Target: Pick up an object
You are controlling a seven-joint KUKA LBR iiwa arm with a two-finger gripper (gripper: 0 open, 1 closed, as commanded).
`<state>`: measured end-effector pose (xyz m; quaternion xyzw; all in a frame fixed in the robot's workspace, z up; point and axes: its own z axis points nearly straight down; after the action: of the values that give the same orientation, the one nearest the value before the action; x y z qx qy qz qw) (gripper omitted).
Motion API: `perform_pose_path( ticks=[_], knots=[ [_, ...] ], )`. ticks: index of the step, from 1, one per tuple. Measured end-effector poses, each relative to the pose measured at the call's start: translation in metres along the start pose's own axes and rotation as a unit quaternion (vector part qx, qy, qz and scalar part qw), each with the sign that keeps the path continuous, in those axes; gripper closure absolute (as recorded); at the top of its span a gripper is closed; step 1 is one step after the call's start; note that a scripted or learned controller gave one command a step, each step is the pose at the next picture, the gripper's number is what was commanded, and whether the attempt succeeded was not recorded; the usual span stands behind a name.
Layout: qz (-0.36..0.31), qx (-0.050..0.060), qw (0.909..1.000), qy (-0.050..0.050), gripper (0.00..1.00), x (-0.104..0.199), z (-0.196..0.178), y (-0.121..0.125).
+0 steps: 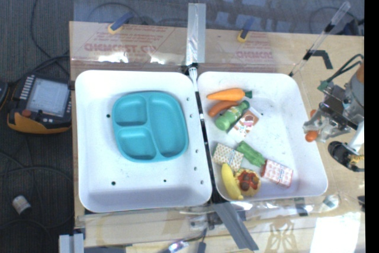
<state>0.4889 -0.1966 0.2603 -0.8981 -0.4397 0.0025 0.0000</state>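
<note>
The right white bin (283,87) holds several small items. Two orange carrots (227,95) lie at its back left beside a green bottle (230,117) and a white carton with a red picture (246,122). Nearer the front are a checkered pack (227,154), a green piece (252,155), a banana (230,181), a red berry-like item (249,181) and a red-and-white pack (277,173). My gripper (320,125) hangs at the right, just outside the bin's right rim, apart from all the items. Nothing shows between its fingers.
The left white bin (95,145) holds a blue divided plate (148,125). A control pendant (39,105) and cables lie on the floor at the left. A thin clear rod (326,32) slants over the bench's back right corner.
</note>
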Motion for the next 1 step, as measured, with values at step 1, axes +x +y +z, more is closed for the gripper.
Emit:
perform_pose_path(
  ticks=[1],
  knots=[
    [0.037, 0.001, 0.9993, 0.000, 1.00, 0.0812, 0.0287, 0.0342]
  ],
)
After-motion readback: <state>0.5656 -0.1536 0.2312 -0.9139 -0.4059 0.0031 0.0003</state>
